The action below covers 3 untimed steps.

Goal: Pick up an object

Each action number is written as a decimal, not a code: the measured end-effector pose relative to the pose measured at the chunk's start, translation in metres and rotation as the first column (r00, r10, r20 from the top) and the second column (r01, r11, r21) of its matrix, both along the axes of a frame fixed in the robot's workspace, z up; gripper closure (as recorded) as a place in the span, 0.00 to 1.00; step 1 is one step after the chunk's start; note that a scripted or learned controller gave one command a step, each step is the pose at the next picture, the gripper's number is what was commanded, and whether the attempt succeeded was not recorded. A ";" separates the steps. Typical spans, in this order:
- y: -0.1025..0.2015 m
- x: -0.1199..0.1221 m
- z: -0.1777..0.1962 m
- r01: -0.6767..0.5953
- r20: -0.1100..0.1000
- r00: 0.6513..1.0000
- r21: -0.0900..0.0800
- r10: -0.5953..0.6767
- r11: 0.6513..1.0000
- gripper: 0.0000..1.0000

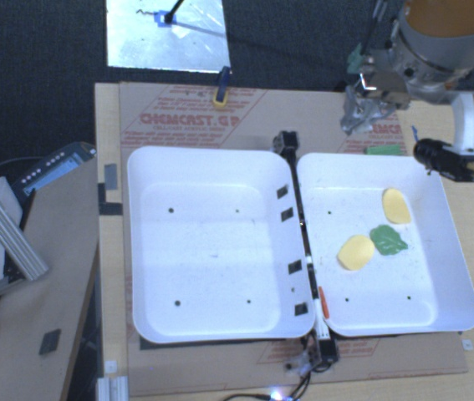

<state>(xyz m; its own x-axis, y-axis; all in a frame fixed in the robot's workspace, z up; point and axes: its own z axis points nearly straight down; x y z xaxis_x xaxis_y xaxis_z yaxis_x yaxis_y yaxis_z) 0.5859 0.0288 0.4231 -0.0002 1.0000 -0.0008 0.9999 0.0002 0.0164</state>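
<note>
The gripper (369, 115) hangs above the right bin's (445, 307) far edge; I cannot tell its state. Three small things lie near the bin's right side: two yellow pieces (356, 252) and a green piece (387, 240). Reaching comes first; next it must go down over one.

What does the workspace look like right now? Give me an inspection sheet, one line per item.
Surface: board bearing left bin and right bin, side by side.
Job's things: in right bin, upper yellow piece, lower yellow piece, green piece between them, next to the lower one.
Clutter: yellow-and-blue clip on board's far edge.
Grippers: gripper above board beyond right bin, nothing held; jaws' state unclear.
Cables: wires at near end of bin divider.
Surroundings: shiny sheet on dark floor.
</note>
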 end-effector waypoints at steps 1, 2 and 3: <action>-0.022 0.046 0.032 0.000 -0.008 1.000 -0.001 0.000 1.000 1.00; -0.025 0.084 0.068 -0.003 -0.008 1.000 -0.001 0.003 1.000 1.00; 0.044 0.032 -0.096 -0.010 -0.034 0.999 0.003 0.010 1.000 1.00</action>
